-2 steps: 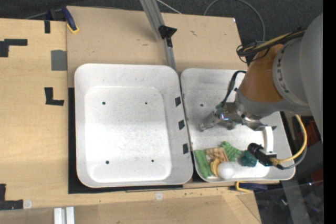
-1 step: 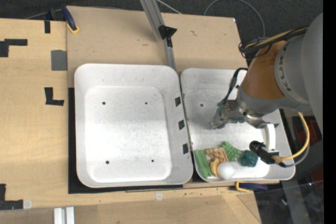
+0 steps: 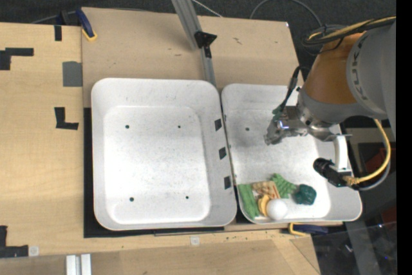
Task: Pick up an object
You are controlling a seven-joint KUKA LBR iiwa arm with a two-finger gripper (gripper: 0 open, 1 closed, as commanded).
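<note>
My gripper (image 3: 278, 132) hangs over the middle of the right bin (image 3: 251, 106), under the orange band of the arm. It points down and to the left, and nothing shows between its fingertips. A small heap of objects lies in that bin's near corner: a green leafy piece (image 3: 283, 185), a dark green round object (image 3: 305, 194), a tan block (image 3: 263, 189), a yellow curved piece (image 3: 262, 205) and a white ball (image 3: 277, 208). The heap lies below the gripper in the view, well apart from it.
The left bin (image 3: 154, 151) lies beside the right one on the wooden bench. A grey metal rail (image 3: 183, 0) slants down from the top to the bins' shared far corner. Cables loop at the arm's right side (image 3: 367, 170).
</note>
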